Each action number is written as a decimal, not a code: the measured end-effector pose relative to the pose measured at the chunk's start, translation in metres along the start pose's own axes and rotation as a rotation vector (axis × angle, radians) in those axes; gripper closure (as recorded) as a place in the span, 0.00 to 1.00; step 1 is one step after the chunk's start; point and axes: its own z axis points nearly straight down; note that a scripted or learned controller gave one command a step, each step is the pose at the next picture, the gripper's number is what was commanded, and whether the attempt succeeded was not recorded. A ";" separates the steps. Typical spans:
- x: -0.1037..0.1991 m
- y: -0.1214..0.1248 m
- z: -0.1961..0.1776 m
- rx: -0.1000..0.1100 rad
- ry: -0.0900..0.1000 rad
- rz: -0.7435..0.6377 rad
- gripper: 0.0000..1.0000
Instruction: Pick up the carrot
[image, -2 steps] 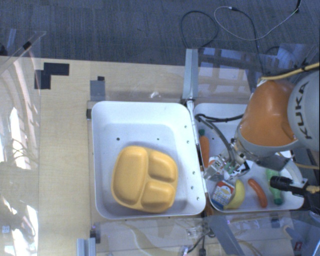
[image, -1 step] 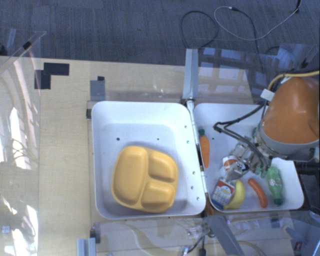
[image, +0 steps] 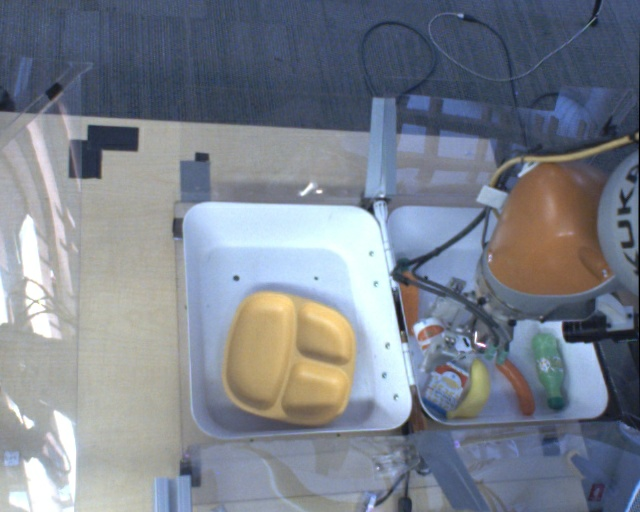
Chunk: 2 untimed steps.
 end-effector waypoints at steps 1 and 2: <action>0.023 0.066 0.008 -0.001 0.002 -0.292 1.00; 0.030 0.118 0.008 -0.002 0.001 -0.265 1.00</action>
